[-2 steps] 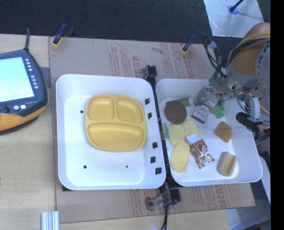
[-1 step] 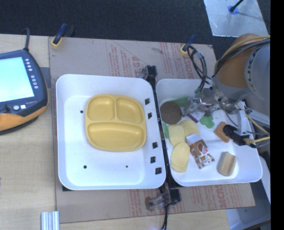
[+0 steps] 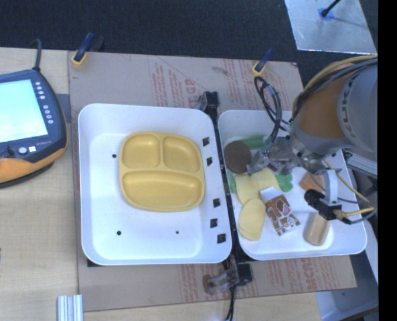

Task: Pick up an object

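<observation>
Objects (image 3: 265, 199) crowd the right bin (image 3: 359, 246), just below the gripper (image 3: 268, 160). Whether its fingers are open, I cannot tell. A yellow tray (image 3: 162, 171) sits well left.

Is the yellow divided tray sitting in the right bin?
No, the yellow tray lies in the left bin, while the right bin holds the smaller items.
</observation>
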Tool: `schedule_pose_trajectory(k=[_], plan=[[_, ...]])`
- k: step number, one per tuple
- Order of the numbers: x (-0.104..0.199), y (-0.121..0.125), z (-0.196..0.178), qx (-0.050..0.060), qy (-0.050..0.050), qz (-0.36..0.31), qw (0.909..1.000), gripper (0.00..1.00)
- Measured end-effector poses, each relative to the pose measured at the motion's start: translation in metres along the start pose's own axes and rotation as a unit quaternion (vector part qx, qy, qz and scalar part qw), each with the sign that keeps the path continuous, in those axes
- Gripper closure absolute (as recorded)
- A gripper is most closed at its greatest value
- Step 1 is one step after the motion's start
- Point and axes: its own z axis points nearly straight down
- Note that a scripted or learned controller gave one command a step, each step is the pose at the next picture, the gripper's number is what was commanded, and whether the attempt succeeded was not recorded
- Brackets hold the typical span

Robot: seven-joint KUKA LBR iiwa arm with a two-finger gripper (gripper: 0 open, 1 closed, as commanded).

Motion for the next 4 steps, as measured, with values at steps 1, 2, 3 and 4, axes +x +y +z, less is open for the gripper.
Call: schedule_pose_trajectory(k=[1, 2, 3, 4], plan=[[0.017, 0.063, -0.019, 0.019, 0.001, 0.003, 0.9998, 0.0], [0.017, -0.002, -0.002, -0.004, 0.0, 0.002, 1.0, 0.0], [0.081, 0.057, -0.106, -0.006, 0.001, -0.003, 1.0, 0.0], [0.069, -0.002, -0.098, 0.003, 0.0, 0.001, 1.0, 0.0]])
